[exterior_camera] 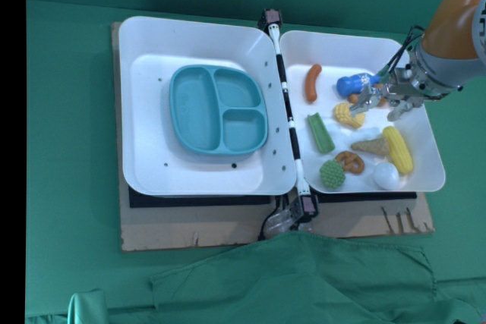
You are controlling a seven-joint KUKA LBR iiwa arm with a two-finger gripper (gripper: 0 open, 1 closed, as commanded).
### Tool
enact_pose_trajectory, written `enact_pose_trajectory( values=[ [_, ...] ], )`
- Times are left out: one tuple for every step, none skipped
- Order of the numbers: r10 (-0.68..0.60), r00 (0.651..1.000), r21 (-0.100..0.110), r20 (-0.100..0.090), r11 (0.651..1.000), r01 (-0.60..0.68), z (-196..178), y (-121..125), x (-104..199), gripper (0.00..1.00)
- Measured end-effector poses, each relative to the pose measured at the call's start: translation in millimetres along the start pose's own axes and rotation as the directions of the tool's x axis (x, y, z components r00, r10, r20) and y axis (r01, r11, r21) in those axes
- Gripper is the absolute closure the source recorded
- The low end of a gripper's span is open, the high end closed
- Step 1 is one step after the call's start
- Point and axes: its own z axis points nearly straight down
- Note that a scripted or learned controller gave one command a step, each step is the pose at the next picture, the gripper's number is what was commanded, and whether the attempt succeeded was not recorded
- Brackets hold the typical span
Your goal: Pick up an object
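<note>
Camera view shows the two-finger metal gripper (377,101) low over the right white bin (430,177), fingers spread, nothing between them. Just beside its left finger lies a small yellow lumpy toy (347,114); touching it from above is a blue plastic bottle-shaped toy (355,83), with something orange half hidden under the wrist. Below sit a tan cone-shaped wedge (371,146) and a yellow corn cob (398,149). Things crowd here, so I judge a closing pinch could nudge two toys together and catch neither, or clip the bottle's rounded side and squirt it away.
</note>
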Motion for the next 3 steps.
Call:
enact_pose_trajectory(
  values=[
    [-0.001,1.0,-0.009,0.004,1.0,0.001,52,88,-16,0.0],
    [0.003,1.0,-0.017,0.006,1.0,-0.003,34,88,-17,1.0],
    [0.003,1.0,-0.016,0.007,1.0,-0.003,34,87,-17,0.0]
  ],
)
